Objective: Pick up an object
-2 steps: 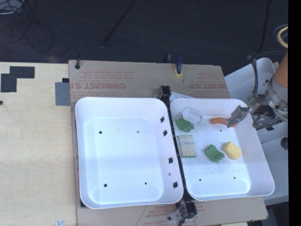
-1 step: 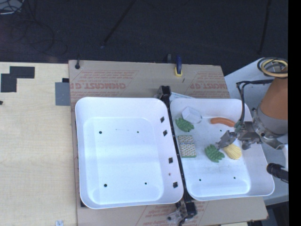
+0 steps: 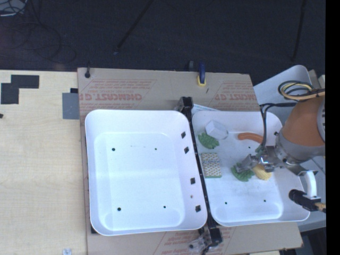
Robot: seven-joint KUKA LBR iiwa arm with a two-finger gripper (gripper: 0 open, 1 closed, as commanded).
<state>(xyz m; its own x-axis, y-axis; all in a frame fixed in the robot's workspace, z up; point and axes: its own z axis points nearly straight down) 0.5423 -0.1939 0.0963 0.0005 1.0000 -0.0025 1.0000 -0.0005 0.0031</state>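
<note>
My gripper (image 3: 252,165) is low over the right bin (image 3: 249,211), near its right-hand middle. Right beneath and beside it lie a leafy green piece (image 3: 241,174) and a small yellow object (image 3: 262,172); the gripper seems to touch them, but I cannot tell whether either is held. An orange stick-like object (image 3: 248,137) lies just behind the gripper. Further left in the same bin are a second green leafy piece (image 3: 208,140), a pale translucent block (image 3: 216,129) and a checkered pad (image 3: 211,164).
The left bin (image 3: 101,158) sits beside the right one, with a black divider rail (image 3: 194,163) between them. The arm's orange band (image 3: 303,125) hangs over the right bin's right rim. Both bins rest on a cardboard sheet (image 3: 138,92).
</note>
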